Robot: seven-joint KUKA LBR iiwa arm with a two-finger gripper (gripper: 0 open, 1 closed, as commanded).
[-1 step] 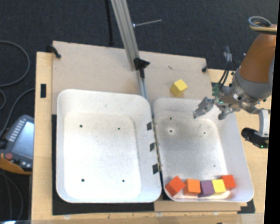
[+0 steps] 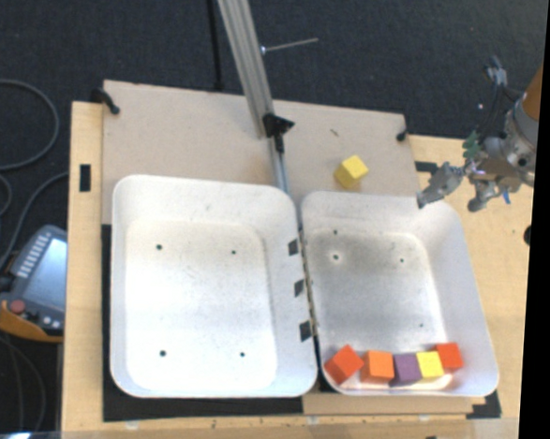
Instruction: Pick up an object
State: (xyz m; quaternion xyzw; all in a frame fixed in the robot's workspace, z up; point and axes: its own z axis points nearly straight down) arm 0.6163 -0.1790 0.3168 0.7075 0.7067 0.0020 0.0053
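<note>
A row of small blocks lies along the front wall of the right bin (image 2: 460, 264): a red-orange block (image 2: 345, 363), an orange block (image 2: 379, 365), a purple block (image 2: 405, 367), a yellow block (image 2: 430, 365) and another red-orange block (image 2: 449, 355). A yellow cube (image 2: 351, 170) rests on the bench behind the bins. My gripper (image 2: 457, 193) hangs over the right bin's far right corner, well away from all the blocks. It is open, with nothing between its fingers.
The left bin (image 2: 132, 251) sits beside the right one. A slanted metal bar (image 2: 253, 67) crosses the bench behind the bins. A handheld pendant (image 2: 36, 282) and cables lie off the bench at left.
</note>
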